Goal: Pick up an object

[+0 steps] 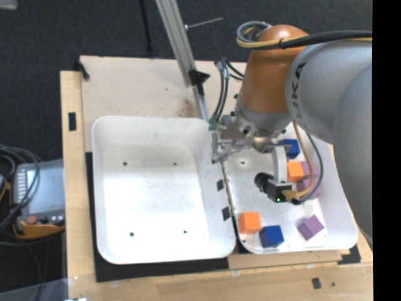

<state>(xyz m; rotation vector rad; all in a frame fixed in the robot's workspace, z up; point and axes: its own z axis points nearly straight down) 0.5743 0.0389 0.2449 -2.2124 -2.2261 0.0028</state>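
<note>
Several small blocks lie in the right bin [338, 234]. Near its front are an orange cube [250, 221], a blue cube [271, 236] and a purple cube [310, 227]. Further back, partly behind the arm's cables, sit an orange block [296, 170] and a blue block [291, 147]. My gripper [220, 148] hangs low over the back left part of the right bin, close to the wall between the bins. It is well apart from the front cubes. I see nothing held in it.
The left bin [103, 137] stands beside the right one. A slanted metal rail [178, 39] rises behind the bins. The arm's big grey and orange body [294, 74] covers the right bin's back right. A pendant [37, 196] lies left of the bench.
</note>
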